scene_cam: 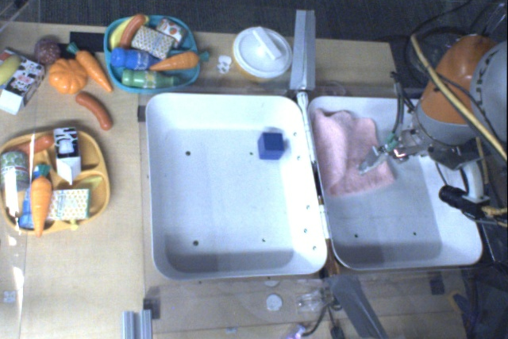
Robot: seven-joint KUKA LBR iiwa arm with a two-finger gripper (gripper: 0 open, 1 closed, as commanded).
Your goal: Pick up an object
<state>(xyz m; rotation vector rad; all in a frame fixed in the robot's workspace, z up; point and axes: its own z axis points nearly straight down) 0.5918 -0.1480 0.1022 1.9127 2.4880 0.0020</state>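
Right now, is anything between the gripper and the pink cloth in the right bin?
Nothing visible. The gripper sits at the right edge of the pink cloth in the right bin. The blue cube is in the other bin.

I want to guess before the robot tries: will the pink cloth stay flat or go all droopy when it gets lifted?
Probably droopy. The pink cloth lies rumpled with soft folds in the right bin, so it looks limp and would likely sag. It seems thin and light. The gripper sits at its edge, so a pinch may lift one corner first.
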